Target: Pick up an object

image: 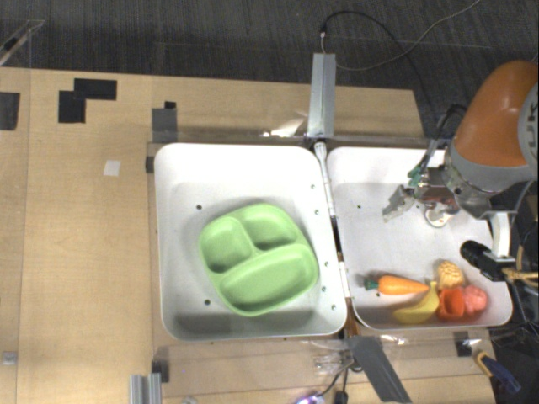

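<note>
My gripper (414, 210) hangs over the upper middle of the right bin (370, 225), below the arm's orange band. It is open, and bare white bin floor shows between its fingers (394, 206). Along the bin's near edge, well below the gripper, lie an orange carrot (400, 285), a yellow banana (418, 308), a red fruit (464, 301) and a small bumpy yellow piece (449, 273). They sit close together, and none of them touches the gripper.
A green divided plate (257, 257) lies in the middle of the left bin (181, 225). A raised divider (330, 225) runs between the two bins. A black part of the arm (482, 259) juts over the right bin's right side.
</note>
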Tool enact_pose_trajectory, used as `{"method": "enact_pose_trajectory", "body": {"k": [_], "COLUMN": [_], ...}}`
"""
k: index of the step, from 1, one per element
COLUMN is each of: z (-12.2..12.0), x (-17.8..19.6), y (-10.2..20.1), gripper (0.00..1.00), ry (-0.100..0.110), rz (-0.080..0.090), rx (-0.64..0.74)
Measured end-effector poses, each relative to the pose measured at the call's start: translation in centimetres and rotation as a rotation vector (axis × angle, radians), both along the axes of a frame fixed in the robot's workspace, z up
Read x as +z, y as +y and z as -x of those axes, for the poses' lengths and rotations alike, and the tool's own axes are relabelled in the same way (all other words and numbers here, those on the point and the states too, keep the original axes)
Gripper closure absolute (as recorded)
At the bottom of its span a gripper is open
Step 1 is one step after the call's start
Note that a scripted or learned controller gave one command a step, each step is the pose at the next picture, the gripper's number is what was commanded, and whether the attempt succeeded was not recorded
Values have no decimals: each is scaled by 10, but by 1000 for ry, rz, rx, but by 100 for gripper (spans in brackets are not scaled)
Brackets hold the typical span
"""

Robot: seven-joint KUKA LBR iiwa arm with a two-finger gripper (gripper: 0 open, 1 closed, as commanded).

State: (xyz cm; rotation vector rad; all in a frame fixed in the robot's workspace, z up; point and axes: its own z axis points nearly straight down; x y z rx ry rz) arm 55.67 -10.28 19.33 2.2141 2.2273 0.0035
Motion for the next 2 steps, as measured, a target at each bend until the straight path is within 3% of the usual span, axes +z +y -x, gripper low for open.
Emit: {"method": "enact_pose_trajectory", "body": {"k": [1,2], "z": [51,65], "x": [-80,-103], "y": [8,19], "gripper": [0,0], "ry": [1,-15], "rz": [0,2], "rx": [-86,-67]}}
